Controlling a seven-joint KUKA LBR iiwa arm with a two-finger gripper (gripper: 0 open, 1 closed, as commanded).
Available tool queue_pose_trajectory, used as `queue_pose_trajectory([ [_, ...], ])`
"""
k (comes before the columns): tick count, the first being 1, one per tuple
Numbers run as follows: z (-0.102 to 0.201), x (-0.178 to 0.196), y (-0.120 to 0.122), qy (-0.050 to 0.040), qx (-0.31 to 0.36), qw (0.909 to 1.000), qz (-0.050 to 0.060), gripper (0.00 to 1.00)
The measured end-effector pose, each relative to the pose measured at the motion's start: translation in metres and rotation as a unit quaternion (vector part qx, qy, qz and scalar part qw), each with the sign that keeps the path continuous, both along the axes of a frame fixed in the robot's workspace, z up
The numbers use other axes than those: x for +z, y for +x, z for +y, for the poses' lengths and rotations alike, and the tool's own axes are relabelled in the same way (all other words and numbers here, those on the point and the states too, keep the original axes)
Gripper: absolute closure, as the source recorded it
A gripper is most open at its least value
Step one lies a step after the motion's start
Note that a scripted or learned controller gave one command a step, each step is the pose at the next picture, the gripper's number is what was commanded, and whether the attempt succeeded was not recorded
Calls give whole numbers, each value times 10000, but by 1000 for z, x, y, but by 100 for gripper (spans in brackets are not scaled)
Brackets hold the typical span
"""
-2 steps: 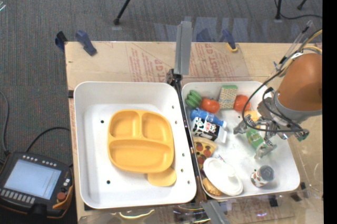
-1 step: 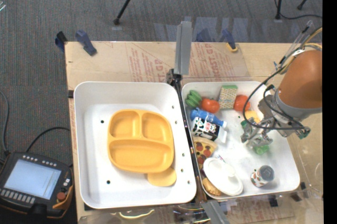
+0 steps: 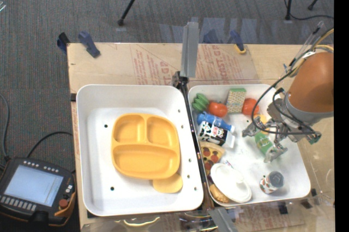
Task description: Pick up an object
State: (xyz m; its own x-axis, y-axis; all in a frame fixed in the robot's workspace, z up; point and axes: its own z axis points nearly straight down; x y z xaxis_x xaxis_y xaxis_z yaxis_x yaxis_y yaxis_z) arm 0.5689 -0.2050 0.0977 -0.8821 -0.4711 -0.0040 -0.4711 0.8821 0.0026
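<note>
My gripper [image 3: 265, 141] hangs low over the right part of the right bin [image 3: 297, 171], under the orange-banded wrist [image 3: 312, 83]. Its fingers [image 3: 278, 151] are spread open on either side of a small green object [image 3: 263, 144] that lies on the bin floor. I cannot tell whether the fingers touch it. Other pickable items in this bin are a red tomato [image 3: 218, 109], a green vegetable [image 3: 200, 101], a beige and green block [image 3: 236, 100], a cow-patterned carton [image 3: 212, 131] and a small cup [image 3: 271, 182].
A pizza slice [image 3: 210, 153], a white dish [image 3: 231, 182] and a cookie [image 3: 217, 192] crowd the right bin's front left. The left bin [image 3: 92, 132] holds a yellow divided plate [image 3: 146, 146] over a yellow disc [image 3: 169, 185]. A teach pendant [image 3: 35, 186] lies on the floor.
</note>
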Motion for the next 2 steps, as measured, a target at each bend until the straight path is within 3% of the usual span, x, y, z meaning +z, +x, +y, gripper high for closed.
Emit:
queue_pose_trajectory([
  [2,-2,-11,-3,-9,465,9989,20,0],
])
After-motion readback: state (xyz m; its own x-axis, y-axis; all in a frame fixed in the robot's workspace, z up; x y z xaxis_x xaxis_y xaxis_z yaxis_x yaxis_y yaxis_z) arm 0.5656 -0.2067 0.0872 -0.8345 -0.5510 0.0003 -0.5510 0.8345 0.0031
